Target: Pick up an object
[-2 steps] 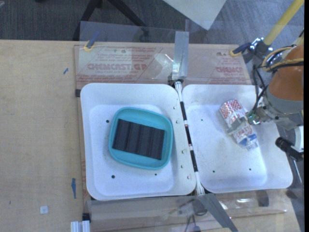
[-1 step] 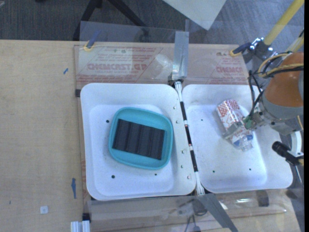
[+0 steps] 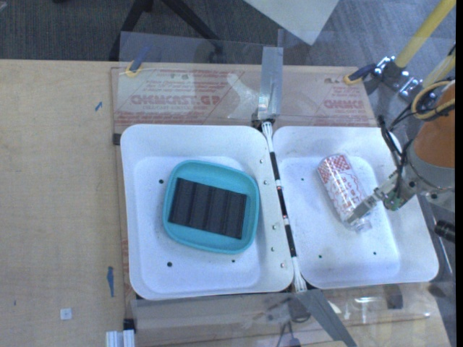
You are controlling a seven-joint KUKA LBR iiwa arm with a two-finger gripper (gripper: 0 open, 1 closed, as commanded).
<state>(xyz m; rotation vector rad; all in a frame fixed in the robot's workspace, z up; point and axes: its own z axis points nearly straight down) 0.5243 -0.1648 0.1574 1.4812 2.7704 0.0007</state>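
Where the arm reaches in over the right bin [image 3: 412,259], its jaws [image 3: 367,210] sit low at the near end of a red-and-white patterned packet [image 3: 341,185]; whether they are clenched on it or released, I cannot tell. The packet lies tilted on the bin floor, stretching up and away from the jaws. Well off beyond the packet, in the left bin [image 3: 137,194], rests a teal tray [image 3: 210,207] holding dark ridged slats. Both bins stand on the tabletop [image 3: 51,194].
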